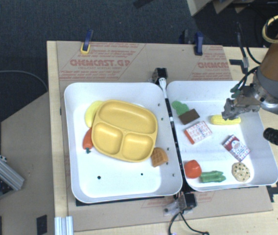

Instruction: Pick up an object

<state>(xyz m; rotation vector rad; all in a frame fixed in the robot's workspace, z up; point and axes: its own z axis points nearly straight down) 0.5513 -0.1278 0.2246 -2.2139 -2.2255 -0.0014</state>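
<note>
Tool [231, 112] poised over the yellow banana [225, 120] in the right bin [268, 168]; whether it is apart or together, you cannot tell. Descend centred across the banana's narrow width before clamping.

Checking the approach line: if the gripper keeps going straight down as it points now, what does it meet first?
Most likely the yellow toy in the right bin; the gripper hangs right over its left end, though its height is unclear.
</note>
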